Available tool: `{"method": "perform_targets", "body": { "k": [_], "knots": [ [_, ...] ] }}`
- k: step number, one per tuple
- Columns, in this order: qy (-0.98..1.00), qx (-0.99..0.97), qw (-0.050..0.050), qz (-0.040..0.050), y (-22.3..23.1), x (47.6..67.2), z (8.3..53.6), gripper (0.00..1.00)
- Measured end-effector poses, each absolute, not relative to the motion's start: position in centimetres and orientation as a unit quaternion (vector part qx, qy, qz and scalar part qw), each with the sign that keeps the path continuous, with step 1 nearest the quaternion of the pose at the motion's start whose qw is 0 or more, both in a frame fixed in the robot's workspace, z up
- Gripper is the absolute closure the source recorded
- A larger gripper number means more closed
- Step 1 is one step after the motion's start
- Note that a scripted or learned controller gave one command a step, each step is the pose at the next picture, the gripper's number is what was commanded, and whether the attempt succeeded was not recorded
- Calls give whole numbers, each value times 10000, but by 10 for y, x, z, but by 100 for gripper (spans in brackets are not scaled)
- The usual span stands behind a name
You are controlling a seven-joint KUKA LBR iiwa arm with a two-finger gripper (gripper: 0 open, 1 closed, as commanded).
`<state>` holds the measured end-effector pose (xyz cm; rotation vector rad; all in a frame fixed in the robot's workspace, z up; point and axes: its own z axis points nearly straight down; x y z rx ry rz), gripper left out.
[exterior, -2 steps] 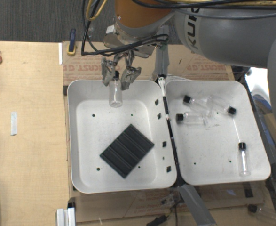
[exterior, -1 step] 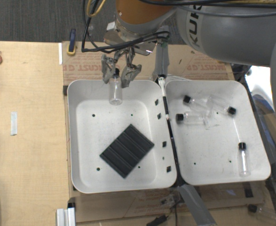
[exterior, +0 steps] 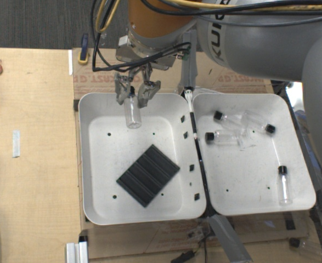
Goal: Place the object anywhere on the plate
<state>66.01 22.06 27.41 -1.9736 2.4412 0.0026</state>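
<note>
Between the hand's (exterior: 134, 95) metal fingers, a clear cylindrical vial (exterior: 132, 113).

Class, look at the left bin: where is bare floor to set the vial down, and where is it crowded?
Left bin: bare floor left of and behind the black plate, though the claw holding the vial crowds the back edge. The plate top is bare.

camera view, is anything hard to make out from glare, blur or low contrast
Camera view: sharp and evenly lit, soft shadows; the clear vial between the fingers of the gripper and the clear vials in the right bin nearly vanish against white; the black plate stands out strongly; the close arm looks slightly soft.
</note>
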Motion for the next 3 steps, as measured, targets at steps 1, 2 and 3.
{"method": "perform_targets", "body": {
  "k": [1,2,3],
  "knots": [
    [7069,-7073,15,10,219,660,260,100],
    [6683,-7438,18,7,209,650,276,100],
    [5459,-8378,19,12,210,637,288,100]
  ]
}}
